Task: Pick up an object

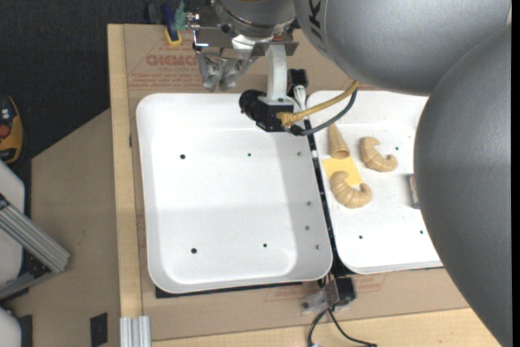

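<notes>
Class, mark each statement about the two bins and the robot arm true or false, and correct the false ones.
1. The croissants lie in the right bin. True.
2. The cone lies in the left bin. False: it lies in the right bin, near the divide.
3. The gripper is above the left bin's far edge. True.
4. A yellow slice touches a croissant. True.
5. The gripper holds a croissant. False: both croissants lie in the bin.
</notes>
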`<state>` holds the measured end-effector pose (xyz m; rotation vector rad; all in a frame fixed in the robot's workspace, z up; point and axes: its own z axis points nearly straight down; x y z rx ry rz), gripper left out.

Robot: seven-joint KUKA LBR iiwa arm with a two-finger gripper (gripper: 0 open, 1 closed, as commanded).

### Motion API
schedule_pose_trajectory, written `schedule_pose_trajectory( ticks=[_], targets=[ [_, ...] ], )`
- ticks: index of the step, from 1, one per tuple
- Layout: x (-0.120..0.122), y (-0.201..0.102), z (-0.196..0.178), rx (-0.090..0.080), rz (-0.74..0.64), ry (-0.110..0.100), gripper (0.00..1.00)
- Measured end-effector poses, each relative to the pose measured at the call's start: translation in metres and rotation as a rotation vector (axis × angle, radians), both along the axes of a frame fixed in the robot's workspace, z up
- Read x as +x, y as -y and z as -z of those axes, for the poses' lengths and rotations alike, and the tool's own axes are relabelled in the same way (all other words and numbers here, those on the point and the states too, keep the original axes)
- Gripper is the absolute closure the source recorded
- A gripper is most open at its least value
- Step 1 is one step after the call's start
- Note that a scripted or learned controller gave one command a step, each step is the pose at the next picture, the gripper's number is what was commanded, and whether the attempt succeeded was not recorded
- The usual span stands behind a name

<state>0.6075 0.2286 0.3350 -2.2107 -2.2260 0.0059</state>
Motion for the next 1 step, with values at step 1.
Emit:
schedule_pose_trajectory(
  ticks=[1],
  targets=[
    [0.0195,0.0037,-0.1178,0.005,0.005,0.021,1.00]
  ],
)
